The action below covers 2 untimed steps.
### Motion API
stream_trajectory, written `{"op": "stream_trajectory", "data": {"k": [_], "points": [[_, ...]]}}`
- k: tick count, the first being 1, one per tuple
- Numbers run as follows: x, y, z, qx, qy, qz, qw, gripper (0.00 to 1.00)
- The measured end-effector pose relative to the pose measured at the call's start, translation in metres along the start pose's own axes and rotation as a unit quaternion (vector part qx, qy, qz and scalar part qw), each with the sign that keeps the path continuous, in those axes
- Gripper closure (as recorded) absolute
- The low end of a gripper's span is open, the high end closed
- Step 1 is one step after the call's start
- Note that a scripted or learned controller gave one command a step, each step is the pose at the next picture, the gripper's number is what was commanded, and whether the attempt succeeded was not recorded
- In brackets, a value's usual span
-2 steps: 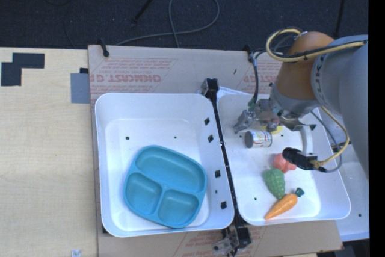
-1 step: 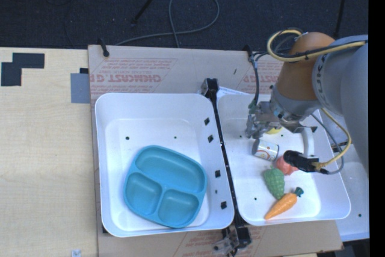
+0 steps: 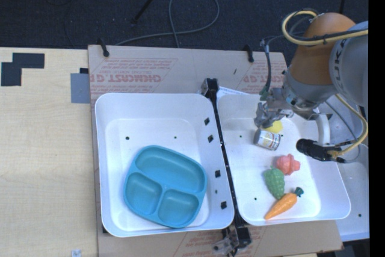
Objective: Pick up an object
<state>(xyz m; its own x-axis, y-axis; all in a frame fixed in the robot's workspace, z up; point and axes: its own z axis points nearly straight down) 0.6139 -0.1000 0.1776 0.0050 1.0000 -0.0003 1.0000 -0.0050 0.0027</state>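
Camera view | A: gripper position?

B: Gripper [image 3: 265, 119] sits low over the right bin [image 3: 328, 186], in the back half. The arm [image 3: 325, 57] comes in from the right.

A: Open or closed?

B: Can't tell from this angle. Can't tell if it grips anything either.

A: What's closest to it?

B: A yellow piece [image 3: 276, 126] just beside it, on the right, partly hidden. A can [image 3: 267, 139] lies on its side just in front of the gripper. Whether can and yellow piece touch, can't tell.

A: Other pick candidates?

B: Three, all in the same bin, nearer the front. A pink toy [image 3: 287, 164], clear of the can. A green toy [image 3: 275, 182] just in front of the pink one. A carrot [image 3: 281, 205] near the front rim, lying at a slant, leaf end up by the green toy, tip toward the front.

A: Left bin?

B: Left bin [image 3: 114, 129] holds a blue tray [image 3: 165, 185] with three compartments, flat on the floor, front half, turned a bit off square. Well apart from the gripper.

A: Under the bins?

B: A cardboard sheet [image 3: 150, 72] on the bench [image 3: 42, 159].
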Motion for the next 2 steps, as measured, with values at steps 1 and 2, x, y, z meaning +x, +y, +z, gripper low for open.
{"op": "stream_trajectory", "data": {"k": [1,2], "points": [[0.005,0.009,-0.052,0.0,0.0,-0.003,1.0,1.0],[0.003,0.01,-0.106,0.0,0.0,-0.003,1.0,1.0]]}}
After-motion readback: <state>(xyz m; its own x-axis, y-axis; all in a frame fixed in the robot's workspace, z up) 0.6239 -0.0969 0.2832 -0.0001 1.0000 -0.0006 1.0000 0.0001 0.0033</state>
